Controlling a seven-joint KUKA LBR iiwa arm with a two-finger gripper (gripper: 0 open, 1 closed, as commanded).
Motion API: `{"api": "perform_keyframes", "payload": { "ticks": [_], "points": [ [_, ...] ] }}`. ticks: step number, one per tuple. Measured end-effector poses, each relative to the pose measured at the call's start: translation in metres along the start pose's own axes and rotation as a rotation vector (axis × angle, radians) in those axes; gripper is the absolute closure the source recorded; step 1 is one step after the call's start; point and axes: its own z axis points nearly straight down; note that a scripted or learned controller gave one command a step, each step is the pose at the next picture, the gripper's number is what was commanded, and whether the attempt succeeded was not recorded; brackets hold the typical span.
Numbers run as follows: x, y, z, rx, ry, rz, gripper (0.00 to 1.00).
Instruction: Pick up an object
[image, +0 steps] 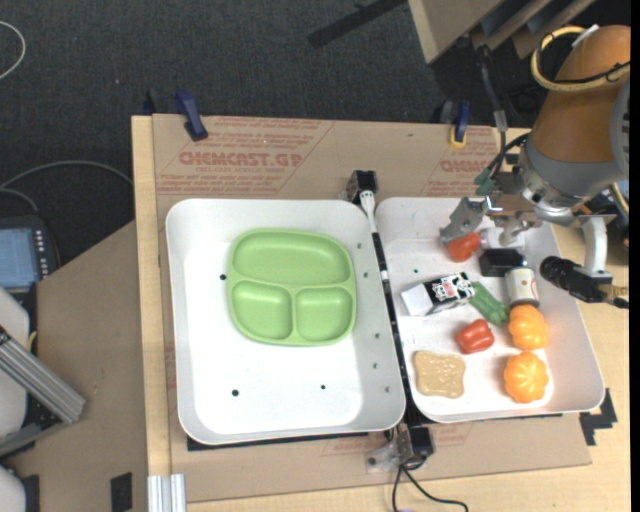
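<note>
2 orange fruits (527, 352) lie near the jaws (487, 226).

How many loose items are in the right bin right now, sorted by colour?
Orange: 2, the two pumpkin-like pieces
Red: 2, the pepper-like piece and the red piece under the pincer
Tan: 1, the bread slice
White: 1, the small carton
Green: 1, the strip
Brown and white: 1, the small bottle
Black: 1, the dark block
Total: 9

two white bins (200, 300), one green tray (292, 285), two orange fruits (527, 326), two red vegetables (475, 336), one cracker (440, 373)
</note>
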Motion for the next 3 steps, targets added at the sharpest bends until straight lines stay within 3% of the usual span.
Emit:
{"api": "perform_keyframes", "payload": {
  "ticks": [1, 2, 3],
  "points": [
    [0.019, -0.078, 0.043, 0.010, 0.003, 0.002, 0.00],
    [-0.001, -0.106, 0.118, -0.025, -0.004, -0.005, 0.00],
    [0.103, -0.119, 0.035, -0.009, 0.003, -0.010, 0.00]
  ]
}}
